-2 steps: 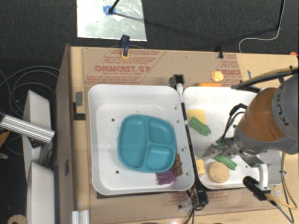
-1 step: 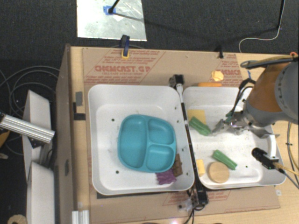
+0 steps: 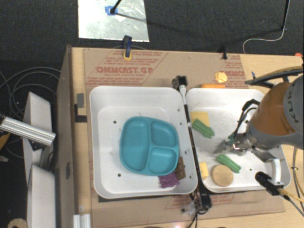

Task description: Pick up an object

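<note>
Two green blocks (image 3: 203, 128) (image 3: 228, 163) flanked your hand (image 3: 230, 145) in the right bin (image 3: 237, 95); whether it gripped anything, I could not tell. Left bin (image 3: 109, 99) held a blue plate (image 3: 149, 145).

My one camera looks down at a slant on both bins (image 3: 142, 96), the arm (image 3: 278, 115) entering from its right.

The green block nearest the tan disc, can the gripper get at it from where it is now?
Probably yes. The gripper hangs just above the green block, with nothing lying between them.
</note>
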You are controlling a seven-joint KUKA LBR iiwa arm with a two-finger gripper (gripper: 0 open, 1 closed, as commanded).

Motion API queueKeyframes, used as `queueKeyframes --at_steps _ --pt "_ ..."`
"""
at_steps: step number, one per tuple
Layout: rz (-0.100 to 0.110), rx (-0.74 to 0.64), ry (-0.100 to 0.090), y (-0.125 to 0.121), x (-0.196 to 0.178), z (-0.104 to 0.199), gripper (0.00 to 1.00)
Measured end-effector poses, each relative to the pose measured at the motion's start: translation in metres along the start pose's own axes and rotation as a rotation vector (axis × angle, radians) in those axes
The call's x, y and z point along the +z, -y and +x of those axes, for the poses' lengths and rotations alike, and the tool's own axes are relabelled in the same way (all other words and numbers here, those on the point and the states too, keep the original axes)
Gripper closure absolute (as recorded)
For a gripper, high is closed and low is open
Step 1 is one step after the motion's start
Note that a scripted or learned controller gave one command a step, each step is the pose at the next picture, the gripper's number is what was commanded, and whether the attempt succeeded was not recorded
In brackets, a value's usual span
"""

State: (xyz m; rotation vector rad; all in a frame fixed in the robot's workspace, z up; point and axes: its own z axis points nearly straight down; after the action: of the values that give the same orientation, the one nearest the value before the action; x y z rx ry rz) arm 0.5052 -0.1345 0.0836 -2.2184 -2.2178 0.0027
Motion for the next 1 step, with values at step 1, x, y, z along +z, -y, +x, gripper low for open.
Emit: queueKeyframes --at_steps 1 --pt "-0.003 -0.001 0.001 0.0196 -0.0002 0.0178 0.00"
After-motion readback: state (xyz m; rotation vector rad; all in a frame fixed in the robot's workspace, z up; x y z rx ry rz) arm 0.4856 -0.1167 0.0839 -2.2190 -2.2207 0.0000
